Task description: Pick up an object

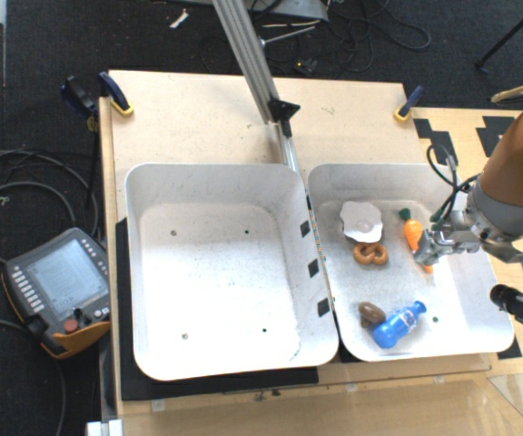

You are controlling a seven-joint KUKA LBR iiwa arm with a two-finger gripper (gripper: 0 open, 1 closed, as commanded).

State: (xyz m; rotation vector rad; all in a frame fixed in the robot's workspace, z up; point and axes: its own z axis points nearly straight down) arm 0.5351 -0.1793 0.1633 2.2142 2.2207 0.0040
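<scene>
Robotics lab: teach pendant (57, 284), floor cables (7, 216), clamped bench (207, 116)

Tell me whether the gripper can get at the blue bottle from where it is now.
Probably yes. The blue bottle lies on its side near the front of the right bin, with open floor above it. The gripper hangs by the carrot; only the brown piece touching the bottle's left end crowds it.

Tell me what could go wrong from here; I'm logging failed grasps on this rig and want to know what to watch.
1. The end effector sits right at the orange carrot, which lies near the right bin's far wall; a grasp may push it aside rather than catch it.
2. The pretzel and the white piece touch each other just beside the carrot, so a nudge could disturb them.
</scene>
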